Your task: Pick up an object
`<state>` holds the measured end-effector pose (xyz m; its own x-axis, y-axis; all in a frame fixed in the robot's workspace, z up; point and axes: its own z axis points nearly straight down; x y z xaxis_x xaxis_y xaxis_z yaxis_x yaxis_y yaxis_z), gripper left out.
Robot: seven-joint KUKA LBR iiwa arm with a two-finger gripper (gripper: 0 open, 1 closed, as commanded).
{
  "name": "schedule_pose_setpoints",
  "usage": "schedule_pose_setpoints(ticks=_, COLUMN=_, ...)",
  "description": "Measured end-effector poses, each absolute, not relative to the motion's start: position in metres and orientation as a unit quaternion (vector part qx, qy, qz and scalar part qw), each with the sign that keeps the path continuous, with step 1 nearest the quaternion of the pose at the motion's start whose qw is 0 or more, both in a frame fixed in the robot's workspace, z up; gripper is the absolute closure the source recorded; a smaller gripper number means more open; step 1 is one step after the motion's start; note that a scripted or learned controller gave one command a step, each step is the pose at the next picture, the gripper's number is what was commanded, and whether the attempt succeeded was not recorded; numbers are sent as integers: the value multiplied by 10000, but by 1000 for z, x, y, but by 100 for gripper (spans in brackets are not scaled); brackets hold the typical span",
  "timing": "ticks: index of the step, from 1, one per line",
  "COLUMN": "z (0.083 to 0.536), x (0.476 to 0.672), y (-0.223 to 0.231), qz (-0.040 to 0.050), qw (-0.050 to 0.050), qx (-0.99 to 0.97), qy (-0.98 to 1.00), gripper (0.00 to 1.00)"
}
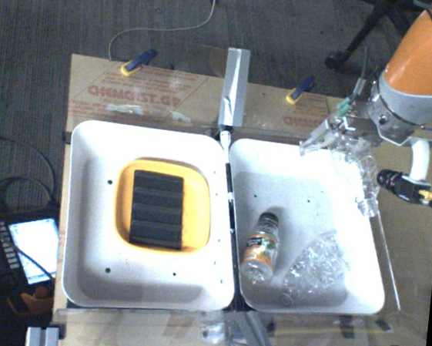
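Note:
A yellow tray (201, 205) holding a black ridged block (157, 209) lies in the left bin (94, 154). In the right bin (278, 175) a small clear bottle (260, 247) with an orange label lies near the front left. A crumpled clear plastic piece (315, 266) lies to its right. My gripper (343, 129) hovers over the right bin's far right corner, under the orange band of the arm (425, 52). A clear, glossy plastic piece (363, 173) shows right below the gripper, along the bin's right wall; whether the gripper holds it is unclear.
A metal post (233, 93) stands behind the seam between the bins. Blue and yellow clamps (138, 61) (301, 89) sit on the cardboard backing. A black fitting (401, 184) juts from the arm at the right bin's edge. Cables and a tablet (29, 244) lie left of the bench.

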<state>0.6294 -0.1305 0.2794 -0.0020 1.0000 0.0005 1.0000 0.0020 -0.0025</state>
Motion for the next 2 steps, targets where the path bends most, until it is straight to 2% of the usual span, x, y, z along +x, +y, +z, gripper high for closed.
schedule_pose_setpoints(ticks=1, z=146, x=552, y=-97, qz=10, qw=21, qx=-7221, qy=-6918, gripper=0)
schedule_pose_setpoints(ticks=2, z=94, x=550, y=-105, qz=-57, qw=-64, qx=-6684, qy=-7437, gripper=0)
